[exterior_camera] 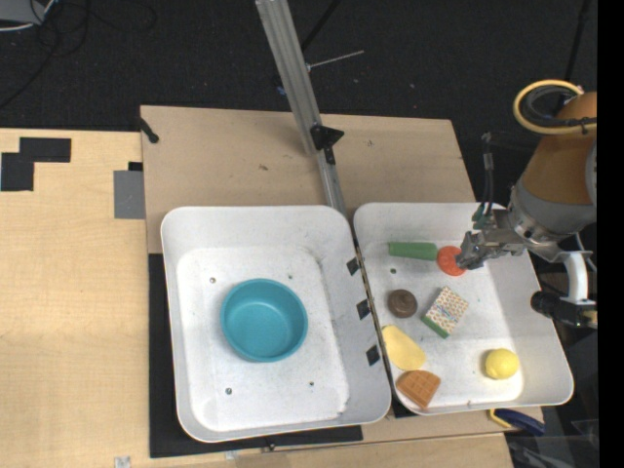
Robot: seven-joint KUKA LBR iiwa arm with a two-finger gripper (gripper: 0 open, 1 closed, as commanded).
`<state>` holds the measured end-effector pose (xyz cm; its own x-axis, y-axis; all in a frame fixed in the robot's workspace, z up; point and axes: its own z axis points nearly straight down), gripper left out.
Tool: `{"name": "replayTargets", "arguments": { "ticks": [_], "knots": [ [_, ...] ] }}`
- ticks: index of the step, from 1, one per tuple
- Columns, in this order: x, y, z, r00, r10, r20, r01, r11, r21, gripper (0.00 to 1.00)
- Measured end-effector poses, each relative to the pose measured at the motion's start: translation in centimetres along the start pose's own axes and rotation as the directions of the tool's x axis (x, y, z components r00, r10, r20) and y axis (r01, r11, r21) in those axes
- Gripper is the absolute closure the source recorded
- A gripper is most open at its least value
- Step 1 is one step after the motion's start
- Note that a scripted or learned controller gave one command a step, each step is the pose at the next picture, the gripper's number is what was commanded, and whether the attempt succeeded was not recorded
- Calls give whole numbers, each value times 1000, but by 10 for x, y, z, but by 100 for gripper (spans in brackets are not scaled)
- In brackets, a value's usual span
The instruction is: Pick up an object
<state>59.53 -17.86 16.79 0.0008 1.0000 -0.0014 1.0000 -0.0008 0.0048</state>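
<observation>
My gripper point(472, 253) hangs low over the back of the right bin point(526, 359), right beside a small red-orange object point(448, 259) that touches its left side. A green stick point(412, 251) lies just left of that. Further forward in the same bin are a dark brown disc point(403, 303), a patterned green-edged block point(447, 311), a pale yellow wedge point(403, 347), a waffle-coloured piece point(419, 389) and a yellow lemon-like ball point(501, 364). The left bin point(195, 252) holds a teal bowl point(263, 320).
A slanted metal rail point(295, 86) rises from the bench behind the bins. The divider between the bins carries small black clips point(363, 308). The arm's grey body and orange band point(561, 164) stand over the right bin's back right corner.
</observation>
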Motion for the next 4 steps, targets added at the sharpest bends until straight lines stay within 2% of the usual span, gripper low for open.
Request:
{"name": "replayTargets", "arguments": {
  "ticks": [2,4],
  "knots": [
    [-4,1,-114,1000,-1,0,1,1000,1,100],
    [101,21,-84,1000,-4,-2,4,1000,6,100]
  ]
}}
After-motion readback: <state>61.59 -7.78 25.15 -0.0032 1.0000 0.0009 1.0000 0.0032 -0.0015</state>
